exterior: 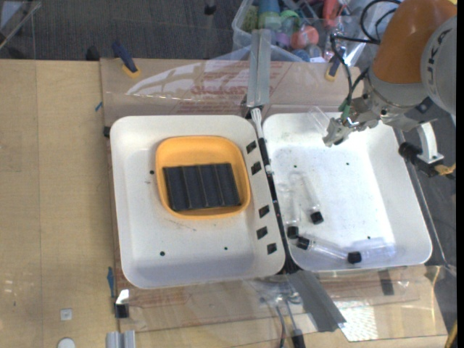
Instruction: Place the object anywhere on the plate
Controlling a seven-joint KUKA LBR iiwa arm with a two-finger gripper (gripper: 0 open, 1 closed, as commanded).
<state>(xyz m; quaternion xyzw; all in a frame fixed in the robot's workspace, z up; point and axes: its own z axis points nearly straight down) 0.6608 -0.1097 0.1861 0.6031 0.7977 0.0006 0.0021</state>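
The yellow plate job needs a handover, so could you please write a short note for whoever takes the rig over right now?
End effector: hanging over the far part of the right bin; nothing seen in it.
Yellow plate: in the left bin, with a dark ribbed block lying flat on it.
Right bin: clear tube-like pieces with black caps near the front edge.
Done: a block sits on the plate.
Left: check whether that block was the object meant; if not, pick again.

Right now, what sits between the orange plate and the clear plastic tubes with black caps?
In the camera view, the orange plate and clear tubes are separated by the two white bins' adjoining rims.
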